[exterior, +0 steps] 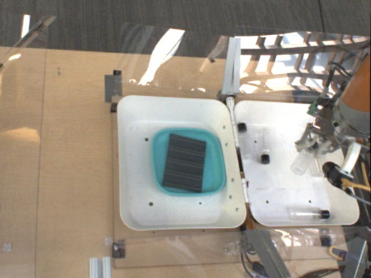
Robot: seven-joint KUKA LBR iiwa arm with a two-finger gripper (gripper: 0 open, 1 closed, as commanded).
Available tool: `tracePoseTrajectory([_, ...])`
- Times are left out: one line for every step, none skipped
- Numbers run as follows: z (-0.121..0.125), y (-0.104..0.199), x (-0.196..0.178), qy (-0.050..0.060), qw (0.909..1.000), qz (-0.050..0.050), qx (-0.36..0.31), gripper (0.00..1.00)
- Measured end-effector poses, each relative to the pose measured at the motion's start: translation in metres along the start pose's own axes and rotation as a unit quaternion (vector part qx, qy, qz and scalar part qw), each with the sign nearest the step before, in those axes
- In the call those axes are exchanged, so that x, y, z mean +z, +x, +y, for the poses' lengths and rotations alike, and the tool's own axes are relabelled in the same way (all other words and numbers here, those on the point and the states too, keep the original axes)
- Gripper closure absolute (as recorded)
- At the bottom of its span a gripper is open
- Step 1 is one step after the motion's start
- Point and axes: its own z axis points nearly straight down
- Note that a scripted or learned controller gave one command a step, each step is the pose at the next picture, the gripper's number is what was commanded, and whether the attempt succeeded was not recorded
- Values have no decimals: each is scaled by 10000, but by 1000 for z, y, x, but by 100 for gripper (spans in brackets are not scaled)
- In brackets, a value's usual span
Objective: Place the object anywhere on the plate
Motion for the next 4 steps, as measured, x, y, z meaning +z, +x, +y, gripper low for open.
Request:
tracePoseTrajectory([-38, 65, 33, 18, 10000, 6, -96, 100])
tracePoseTrajectory([-37, 64, 33, 15, 10000, 7, -91, 0])
tracePoseTrajectory([-78, 44, -57, -7, 9604, 8, 2787, 0])
tracePoseTrajectory([-88, 68, -153, -34, 9114, 25, 4115, 0])
